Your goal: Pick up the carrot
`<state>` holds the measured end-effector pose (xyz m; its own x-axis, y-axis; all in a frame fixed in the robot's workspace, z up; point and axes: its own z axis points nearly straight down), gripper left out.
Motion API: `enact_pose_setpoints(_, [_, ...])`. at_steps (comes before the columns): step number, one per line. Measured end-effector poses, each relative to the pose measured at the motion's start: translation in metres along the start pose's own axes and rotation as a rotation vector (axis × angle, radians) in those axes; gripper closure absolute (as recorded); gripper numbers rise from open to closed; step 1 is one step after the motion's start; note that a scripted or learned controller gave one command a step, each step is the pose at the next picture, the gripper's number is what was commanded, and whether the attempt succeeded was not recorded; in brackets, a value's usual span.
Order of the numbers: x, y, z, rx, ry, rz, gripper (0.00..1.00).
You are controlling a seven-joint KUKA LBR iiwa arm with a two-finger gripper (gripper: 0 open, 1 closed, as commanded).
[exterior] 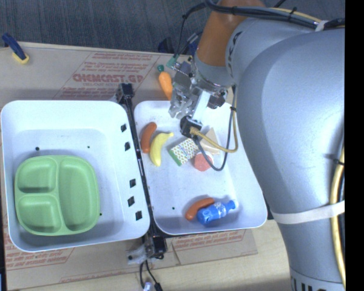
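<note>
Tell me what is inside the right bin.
The right bin holds a banana, a sausage, a blue bottle and more small items. The arm covers its far right part.

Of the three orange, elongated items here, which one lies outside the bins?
The carrot, with its green tip: it lies on the cardboard just beyond the right bin's far rim. The other two orange pieces lie inside that bin.

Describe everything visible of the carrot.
The carrot is a small orange toy, plastic-looking, with a bit of green at its top end. It lies lengthwise, tilted, at the far rim of the right bin, just left of the gripper. Whether it rests on the rim or hangs above it is unclear.
</note>
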<state>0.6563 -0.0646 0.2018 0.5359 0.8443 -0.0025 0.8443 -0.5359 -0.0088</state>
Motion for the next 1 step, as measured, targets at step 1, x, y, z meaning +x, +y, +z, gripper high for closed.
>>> enact_pose_setpoints(1, [-0.0513,-0.0942,0.0118,-0.003,0.0,0.199,1.0])
